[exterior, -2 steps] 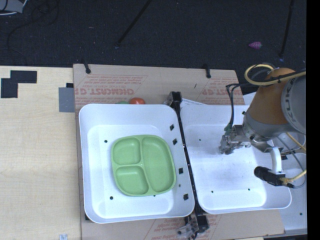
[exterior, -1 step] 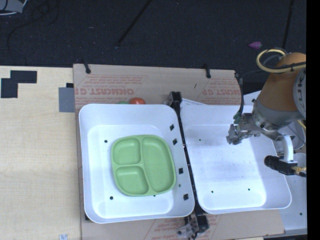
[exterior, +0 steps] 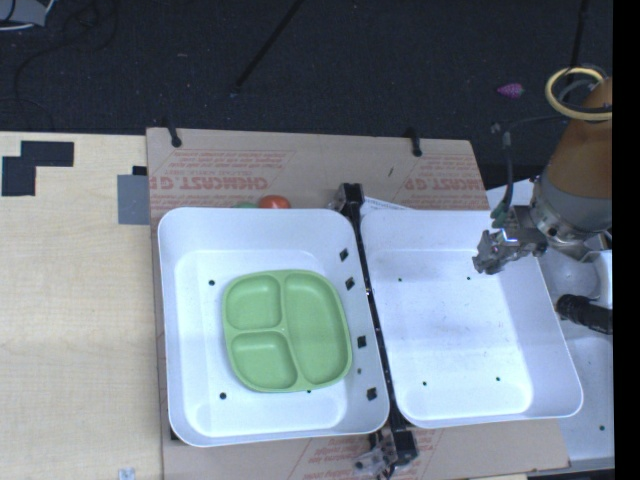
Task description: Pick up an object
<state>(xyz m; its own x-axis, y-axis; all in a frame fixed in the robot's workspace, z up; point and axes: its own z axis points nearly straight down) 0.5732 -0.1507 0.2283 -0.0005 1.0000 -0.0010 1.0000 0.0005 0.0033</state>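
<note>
While tool [exterior: 497, 249] hangs over rt bin [exterior: 545, 393], finger gap can't tell, green tray [exterior: 287, 330] in left bin [exterior: 190, 408].

Single arm [exterior: 580, 163] entering from the right of the view: orange band uppermost, grey wrist section below it, tapering leftward to the claw [exterior: 490, 253]. The claw is small and dark metallic, pointing left and slightly downward at the end of the wrist. Its finger spacing cannot be resolved at this size.
</note>
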